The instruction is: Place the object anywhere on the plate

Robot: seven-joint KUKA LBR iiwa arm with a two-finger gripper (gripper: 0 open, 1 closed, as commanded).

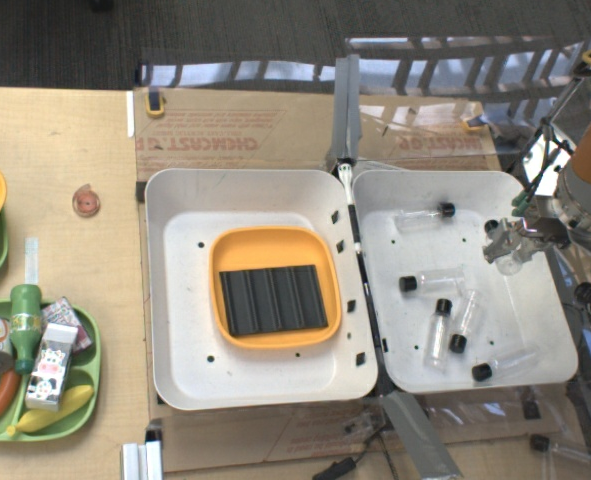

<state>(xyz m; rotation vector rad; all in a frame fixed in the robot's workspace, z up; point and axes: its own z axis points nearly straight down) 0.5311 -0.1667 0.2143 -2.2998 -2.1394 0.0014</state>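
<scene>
An orange plate [274, 245] with a dark grey ribbed pad [275, 300] on it lies in the left white bin [180, 298]. Several clear vials with black caps lie scattered in the right bin [395, 363]: one at the back [422, 215], one in the middle [433, 282], two side by side [438, 336] [466, 317], and one near the front edge [505, 365]. My gripper [513, 242] hangs low over the right bin's right side, close against another clear vial [508, 259]. Whether that vial is held is unclear.
A green tray [80, 408] with toy food and a bottle sits at the front left of the wooden table. A small pink object [86, 201] lies further back. Cardboard lies behind the bins, and a metal rail [347, 108] runs between them.
</scene>
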